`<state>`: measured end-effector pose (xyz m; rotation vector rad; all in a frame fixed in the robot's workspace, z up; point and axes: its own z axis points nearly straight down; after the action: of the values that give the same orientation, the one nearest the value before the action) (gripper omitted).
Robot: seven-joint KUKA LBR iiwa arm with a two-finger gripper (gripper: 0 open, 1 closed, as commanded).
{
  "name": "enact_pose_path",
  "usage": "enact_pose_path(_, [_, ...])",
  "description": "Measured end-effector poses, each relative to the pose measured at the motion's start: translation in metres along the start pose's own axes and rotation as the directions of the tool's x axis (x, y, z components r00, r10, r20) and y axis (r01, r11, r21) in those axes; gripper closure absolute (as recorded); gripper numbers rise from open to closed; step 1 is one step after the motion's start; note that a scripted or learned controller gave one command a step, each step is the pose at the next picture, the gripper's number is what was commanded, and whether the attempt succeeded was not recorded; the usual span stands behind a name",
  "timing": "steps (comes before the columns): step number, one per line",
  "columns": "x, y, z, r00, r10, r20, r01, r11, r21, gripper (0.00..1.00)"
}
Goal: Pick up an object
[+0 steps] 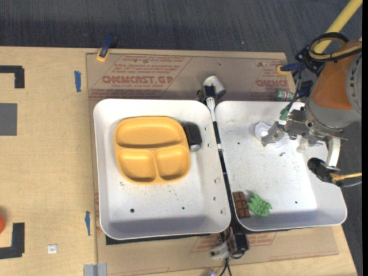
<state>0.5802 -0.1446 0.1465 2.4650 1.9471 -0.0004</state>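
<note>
yellow tray (153, 148) left bin (109, 211), green toy (260, 205) right bin (330, 211)

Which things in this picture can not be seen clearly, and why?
- Gripper: in the camera view the arm's body covers much of it, so its finger state is unclear.
- Black object: the yellow tray hides part of it.
- Brown block: too small to identify, beside the green toy.
- Red thing: cut off by the left edge.

- Yellow-orange divided tray (152, 148), plain, in white left bin (115, 211).
- Small black object (192, 135) beside it.
- Green toy (260, 206) and brown chocolate-like bar (240, 204) in white right bin (299, 211).
- Tan table (46, 154).
</note>
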Motion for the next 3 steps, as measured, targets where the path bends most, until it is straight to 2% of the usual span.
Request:
enact_pose_path(1, [-0.006, 0.059, 0.031, 0.989, 0.151, 0.000, -0.151, 0.989, -0.001, 0.00])
enact_pose_path(2, [-0.001, -0.007, 0.038, 0.989, 0.147, -0.001, -0.147, 0.989, 0.003, 0.00])
enact_pose_path(3, [0.005, 0.053, 0.061, 0.960, -0.282, 0.001, 0.282, 0.960, -0.003, 0.00])
